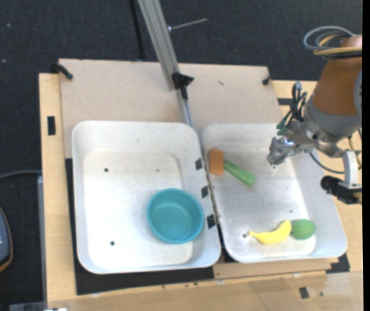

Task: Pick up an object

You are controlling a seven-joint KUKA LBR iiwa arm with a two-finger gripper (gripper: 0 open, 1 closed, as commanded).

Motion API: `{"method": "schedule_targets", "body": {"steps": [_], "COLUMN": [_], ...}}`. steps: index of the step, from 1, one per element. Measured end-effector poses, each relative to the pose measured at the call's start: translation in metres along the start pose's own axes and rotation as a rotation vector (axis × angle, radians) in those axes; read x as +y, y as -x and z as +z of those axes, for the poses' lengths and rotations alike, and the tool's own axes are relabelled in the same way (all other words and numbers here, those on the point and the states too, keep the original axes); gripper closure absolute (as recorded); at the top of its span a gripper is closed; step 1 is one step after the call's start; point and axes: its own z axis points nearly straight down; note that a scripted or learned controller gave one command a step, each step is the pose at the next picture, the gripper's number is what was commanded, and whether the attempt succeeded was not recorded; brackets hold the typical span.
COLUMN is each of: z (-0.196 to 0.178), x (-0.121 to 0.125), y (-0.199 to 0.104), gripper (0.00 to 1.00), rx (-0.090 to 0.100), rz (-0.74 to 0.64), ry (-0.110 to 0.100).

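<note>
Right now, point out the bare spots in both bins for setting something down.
Left bin: bare across its far half and left side, beyond the blue bowl. Right bin: a bare middle patch between the green-handled tool and the banana. Crowded: its near edge, with banana and lime, and the far right under the gripper.

Objects waiting in your two bins

Your left bin holds a blue bowl (175,215), upright. Your right bin holds an orange-headed, green-handled tool (230,168) lying slantwise, plus a yellow banana (270,234) touching a green fruit (303,229) near the front wall.
</note>
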Motion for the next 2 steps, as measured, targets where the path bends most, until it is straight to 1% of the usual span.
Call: {"method": "schedule_targets", "body": {"steps": [1,2], "z": [-0.024,-0.013], "x": [0.001,0.002], "y": [0.001,-0.053], "gripper": [1.0,1.0], "rx": [0.001,0.001], "rz": [-0.001,-0.003], "ry": [-0.003,-0.006]}}
